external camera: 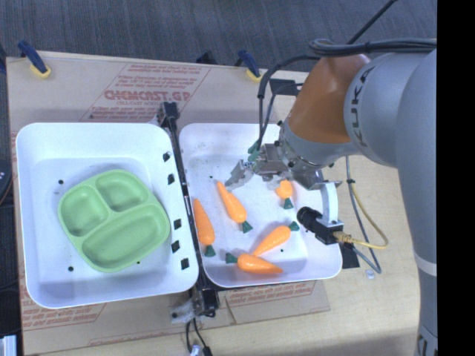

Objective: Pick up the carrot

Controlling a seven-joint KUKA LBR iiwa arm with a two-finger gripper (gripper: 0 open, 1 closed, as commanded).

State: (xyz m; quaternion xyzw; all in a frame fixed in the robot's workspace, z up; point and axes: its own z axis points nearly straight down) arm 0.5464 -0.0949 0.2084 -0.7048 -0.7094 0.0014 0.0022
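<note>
Brown cardboard sheet (148,87) underlies both white bins (30,199), grey carpet (148,13) beyond.

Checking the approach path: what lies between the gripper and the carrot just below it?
In the camera view, bare white bin floor separates the gripper from the orange tapered carrot.

1. Arm (371,102) ran off the frame's right side and lower right corner; its base could not be seen.
2. Wrist hardware covered the upper part of one carrot (285,192) right of centre; only its lower end showed.
3. Gripper (241,173) fingers were small and blurred; their spacing could not be told.
4. Right bin (194,136) far-right wall was hidden under the arm.
</note>
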